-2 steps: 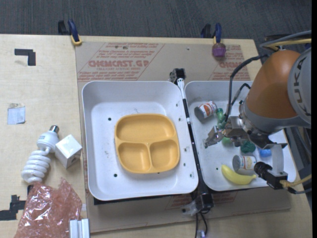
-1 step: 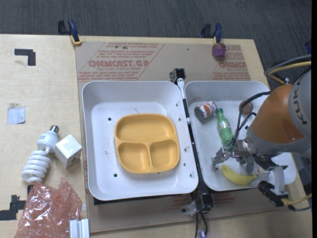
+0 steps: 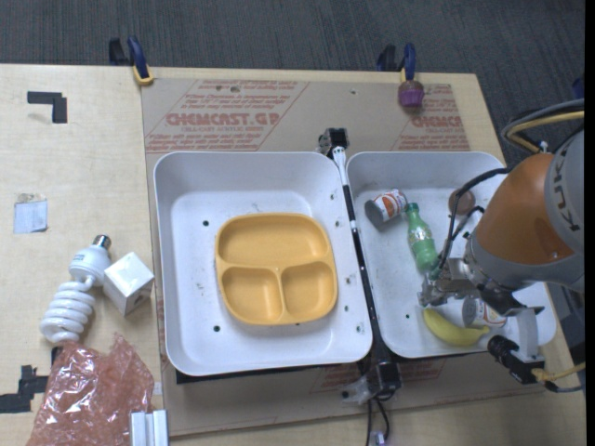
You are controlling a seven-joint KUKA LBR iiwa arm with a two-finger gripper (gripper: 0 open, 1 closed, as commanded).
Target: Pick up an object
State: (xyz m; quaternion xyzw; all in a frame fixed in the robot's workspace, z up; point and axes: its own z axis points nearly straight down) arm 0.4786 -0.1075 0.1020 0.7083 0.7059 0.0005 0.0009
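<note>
At nine o'clock on the bench we see a spiral light bulb (image 3: 72, 294) touching a white cube (image 3: 128, 282); crinkled pink plastic wrap (image 3: 85, 395) lies at seven o'clock.

single fixed cam above the pale wooden bench (image 3: 74, 170), angled down, two shallow white bins (image 3: 177, 249) centred, mid-range

You've got dark grey carpet (image 3: 279, 12) running behind a pale wooden bench (image 3: 74, 156). A brown board (image 3: 242, 110) sits clamped on top with blue clamps (image 3: 138, 59), evenly lit.

Bench (image 3: 74, 165) bearing two bins (image 3: 186, 249)
</note>
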